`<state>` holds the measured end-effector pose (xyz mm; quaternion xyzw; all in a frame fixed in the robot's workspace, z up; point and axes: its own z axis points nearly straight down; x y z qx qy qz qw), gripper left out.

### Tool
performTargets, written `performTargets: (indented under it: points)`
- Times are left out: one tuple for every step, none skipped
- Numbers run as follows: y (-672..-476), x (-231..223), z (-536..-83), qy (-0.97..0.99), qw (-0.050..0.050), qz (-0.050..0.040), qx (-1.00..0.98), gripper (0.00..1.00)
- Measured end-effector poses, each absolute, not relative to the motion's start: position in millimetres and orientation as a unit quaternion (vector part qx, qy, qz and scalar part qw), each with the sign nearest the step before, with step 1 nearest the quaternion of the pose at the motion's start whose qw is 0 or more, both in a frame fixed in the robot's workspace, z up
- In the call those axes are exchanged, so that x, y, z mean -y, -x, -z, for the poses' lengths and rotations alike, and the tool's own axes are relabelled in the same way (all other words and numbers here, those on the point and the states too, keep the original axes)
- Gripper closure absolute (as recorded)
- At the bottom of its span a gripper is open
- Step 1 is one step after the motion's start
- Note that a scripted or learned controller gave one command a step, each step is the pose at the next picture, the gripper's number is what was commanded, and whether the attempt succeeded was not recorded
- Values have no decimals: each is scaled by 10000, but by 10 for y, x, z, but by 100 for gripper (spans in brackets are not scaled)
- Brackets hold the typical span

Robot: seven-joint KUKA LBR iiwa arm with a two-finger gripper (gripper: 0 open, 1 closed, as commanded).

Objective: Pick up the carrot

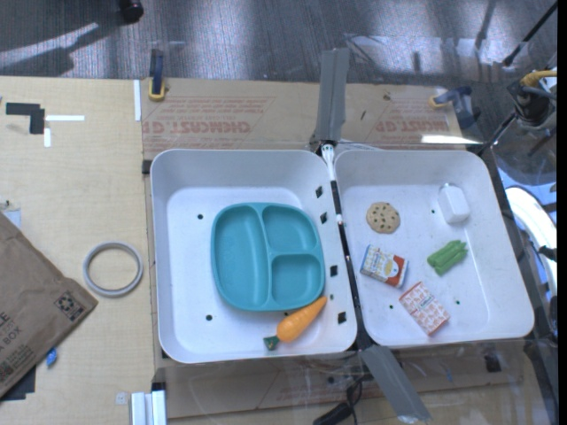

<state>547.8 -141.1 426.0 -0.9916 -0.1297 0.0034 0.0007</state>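
The carrot (299, 319) lies in the left bin (163, 237), pressed against the near right corner of the teal divided plate (267, 256). Its orange body slants up toward that corner, and its green stub points away from the plate, down at the bin's front wall. Only a thin strip of white floor separates the carrot from that wall, so it's crowded on both long sides. There's more open floor to the left of the plate and beyond its far edge.

To the right of the plate, past the shared rims, the right bin (501, 237) holds a cookie (383, 217), a white lump (454, 204), a green vegetable piece (447, 256), a small carton (384, 266) and a red-and-white packet (423, 307), all well apart from each other. Well left of the plate, out on the bench, sit a tape ring (112, 266) and a cardboard box (31, 312).
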Motion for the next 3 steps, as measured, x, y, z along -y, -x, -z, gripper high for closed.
performTargets:
  points:
    - [-6107, 2121, -4398, 9901, 0, -25, 1402, 0]
    - [-6119, 2111, -4465, 9898, 2, -54, 1425, 100]
    - [-5346, 2223, -4013, 9884, 5, -29, 1522, 100]
